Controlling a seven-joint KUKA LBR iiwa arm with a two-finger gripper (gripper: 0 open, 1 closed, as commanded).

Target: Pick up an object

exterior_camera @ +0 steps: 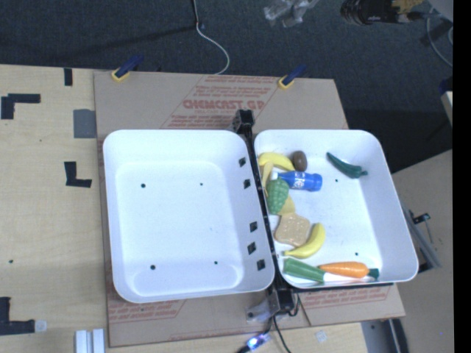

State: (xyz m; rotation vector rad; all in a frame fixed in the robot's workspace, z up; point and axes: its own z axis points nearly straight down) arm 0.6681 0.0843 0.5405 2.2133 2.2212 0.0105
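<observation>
Two bins: toy food sits in the right bin (383, 197), w/ gripper (293, 4) far above it; can't tell if it's open.

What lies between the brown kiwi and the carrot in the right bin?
In the camera view, between the kiwi and the carrot: a blue bottle and a banana.

You see the gripper (293, 4) blurred and cut off by the top edge. The green toy (277, 195) hides part of the yellow banana (275, 162) beneath it.
</observation>
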